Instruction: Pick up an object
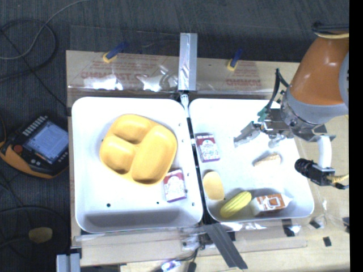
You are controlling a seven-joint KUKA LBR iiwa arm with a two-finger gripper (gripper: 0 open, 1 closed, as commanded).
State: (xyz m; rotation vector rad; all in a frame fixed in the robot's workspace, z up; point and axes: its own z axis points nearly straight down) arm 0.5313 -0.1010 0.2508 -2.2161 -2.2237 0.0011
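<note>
Gripper (258, 132) hangs over the right white bin (227, 109) with its two fingers spread apart, nothing between them. Closest thing is a small tan, bread-like oblong piece (267, 160) lying flat just below, long axis roughly left-right, right end tipped slightly up. Small red-and-white carton (207, 148) sits by the divider; its print's too blurry to read.

The arm (323, 84) has an orange band, grey wrist, black cable and metal hand (256, 130).
</note>
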